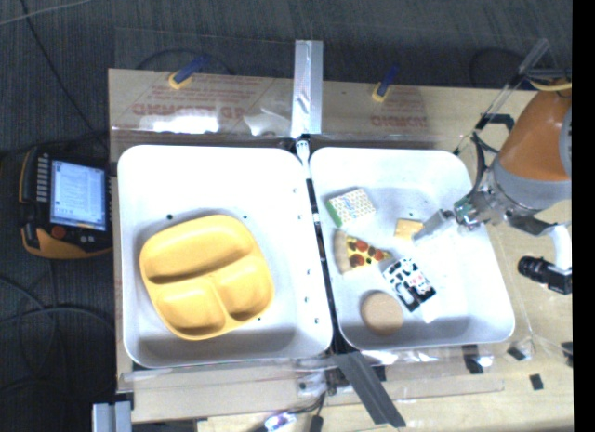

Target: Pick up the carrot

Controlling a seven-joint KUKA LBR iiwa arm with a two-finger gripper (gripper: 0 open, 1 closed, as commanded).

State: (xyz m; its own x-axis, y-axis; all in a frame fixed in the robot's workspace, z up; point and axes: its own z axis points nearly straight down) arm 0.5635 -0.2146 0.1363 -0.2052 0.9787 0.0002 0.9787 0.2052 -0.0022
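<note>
Carrot position: cannot be identified among the small items in the right bin (483, 263).
The end effector (435, 227) sits low over that bin, just beside a yellow block (407, 228); its open or closed state cannot be told.

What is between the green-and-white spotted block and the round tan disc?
A pale toy pizza slice with red and orange spots lies between them, seen in the camera view.
</note>
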